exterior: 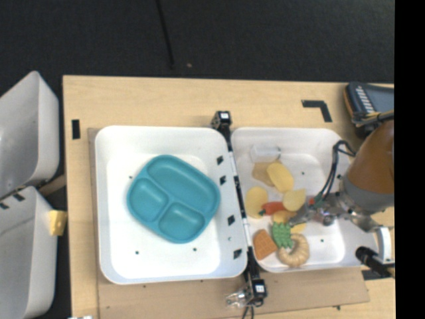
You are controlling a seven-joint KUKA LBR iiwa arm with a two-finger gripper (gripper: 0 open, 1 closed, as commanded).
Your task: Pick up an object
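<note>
Two shallow white bins sit side by side on a light wooden bench point(159, 102).

Left bin point(113, 244): holds a teal divided plate point(174, 198) with three compartments, lying flat near the bin's middle and turned at an angle to the walls.

Right bin point(319, 145): holds a close cluster of toy food pieces along its left and centre.
- A pale, semi-clear piece point(264, 153) lies nearest the far wall.
- Just below it, a yellow potato-shaped piece point(280, 176).
- Further yellow pieces at point(257, 198) and point(294, 199), with a red piece point(272, 208) between them.
- A green leafy piece point(281, 234) lies on or against a tan ring-shaped pastry point(296, 252) at the near wall.
- An orange waffle-textured piece point(263, 244) touches the green piece on its left.

Arm: enters from the right, orange band point(373, 161) above the grey wrist. The gripper point(307, 211) reaches into the cluster at the yellow pieces, just above the green piece. How far the pincer stands open cannot be told, nor whether it has hold of anything; the crowded pieces and the wrist's cables obscure it.

Surroundings: a dark device point(365, 103) sits at the bench's far right corner; white housings point(23, 138) stand to the left of the bench.
</note>
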